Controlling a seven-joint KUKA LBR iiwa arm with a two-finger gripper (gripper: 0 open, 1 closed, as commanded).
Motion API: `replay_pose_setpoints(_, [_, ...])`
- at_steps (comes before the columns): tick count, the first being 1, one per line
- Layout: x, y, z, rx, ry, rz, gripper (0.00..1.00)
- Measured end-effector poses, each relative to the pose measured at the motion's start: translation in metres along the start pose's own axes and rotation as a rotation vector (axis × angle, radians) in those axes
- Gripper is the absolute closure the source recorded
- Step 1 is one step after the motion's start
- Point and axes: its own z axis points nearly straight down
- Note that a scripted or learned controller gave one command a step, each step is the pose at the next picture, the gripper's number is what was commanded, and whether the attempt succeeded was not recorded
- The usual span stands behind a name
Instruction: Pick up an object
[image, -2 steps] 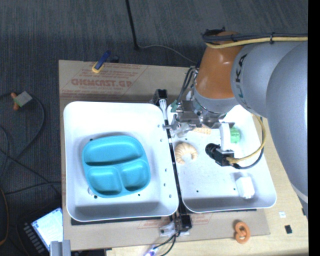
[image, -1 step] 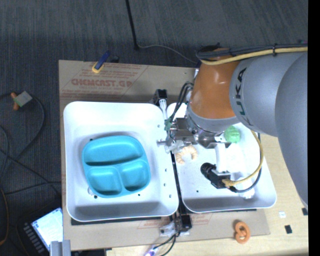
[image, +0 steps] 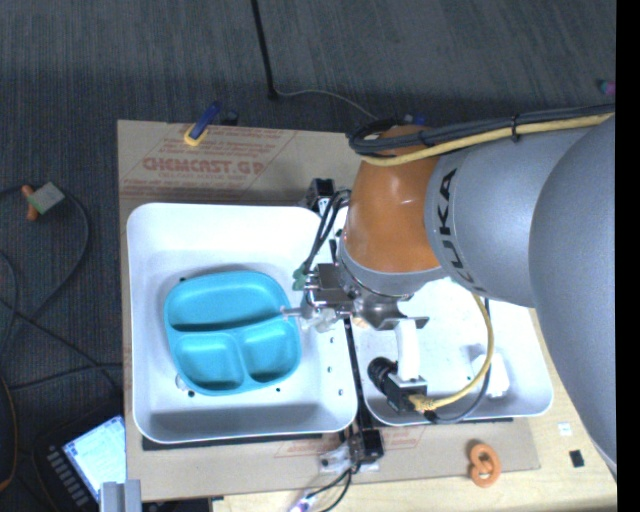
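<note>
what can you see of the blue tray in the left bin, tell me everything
The blue tray is a light blue, plastic-looking divided plate with rounded corners and three hollows: one long one at the far side, two smaller ones nearer the camera. It lies flat and right side up on the floor of the left white bin, turned slightly askew. Its right edge lies close under the arm's wrist; whether the pincer touches it cannot be told.

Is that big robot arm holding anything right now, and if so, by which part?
Cannot be told. The arm's wrist hides its gripper, which is down by the right rim of the blue divided tray in the left bin.
</note>
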Motion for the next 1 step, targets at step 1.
replay_pose_setpoints(1, [-0.0195,-0.0072,0.0179,0.0,0.0,0.002,1.0])
